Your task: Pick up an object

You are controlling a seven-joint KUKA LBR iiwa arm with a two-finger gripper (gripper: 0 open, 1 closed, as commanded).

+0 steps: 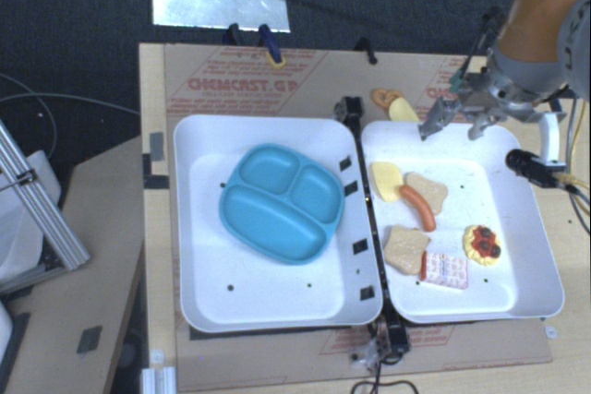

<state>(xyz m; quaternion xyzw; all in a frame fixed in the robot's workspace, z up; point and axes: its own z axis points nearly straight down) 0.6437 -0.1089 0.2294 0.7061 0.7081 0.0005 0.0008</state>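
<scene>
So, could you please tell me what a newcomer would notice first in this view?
Probably the blue divided plate, alone in the left bin. Next, the toy food in the right bin: a sausage on a bread slice, and a small tart. The open claw hovers at that bin's far edge.

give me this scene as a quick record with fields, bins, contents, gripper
left bin: holds a blue divided plate
right bin: holds toy food
right bin items: sausage lying on a bread slice, yellow piece, second bread slice, red and white packet, small pizza
outside the bins: yellow and orange pieces on the cardboard behind the right bin
gripper: open, above the right bin's far edge, nothing between its fingers
arm: reaches in from the right
</scene>
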